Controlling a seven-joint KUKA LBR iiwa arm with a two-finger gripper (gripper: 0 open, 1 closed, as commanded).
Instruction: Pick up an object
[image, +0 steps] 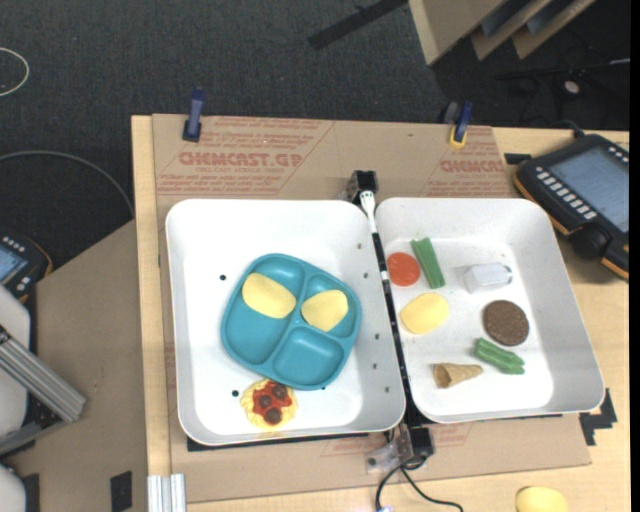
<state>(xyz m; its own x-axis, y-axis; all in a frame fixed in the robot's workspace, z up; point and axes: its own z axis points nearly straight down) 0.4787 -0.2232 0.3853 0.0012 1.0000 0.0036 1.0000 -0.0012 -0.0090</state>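
No arm or gripper is in frame, so the state of its fingers cannot be told.

Candidate objects lie in the right bin (545, 235). Taking that bin as a clock face: an orange-red disc (403, 268) and a green stick (429, 262) at ten o'clock, just beside each other; a pale grey piece (486, 276) at one; a yellow lump (425, 313) at nine; a brown round patty (506, 321) at three; a green pod (499, 356) at five; a tan cone (456, 375) at seven.

The left bin (190, 300) holds a teal divided plate (290, 350) with two yellow pieces (270, 295) in its upper compartments, and a small pizza-like piece (267, 403) at six o'clock, touching the plate's lower edge.

Risks, as judged: the disc and stick sit close enough that a descent on one may nudge or catch the other. The patty and disc look flat (little for fingers to close on). The cone may roll. The pizza piece is crowded by the plate.

Surface: white bins on a cardboard sheet (250, 160), clipped at twelve o'clock. Room: dark carpet; a pendant (585, 190) at two o'clock.
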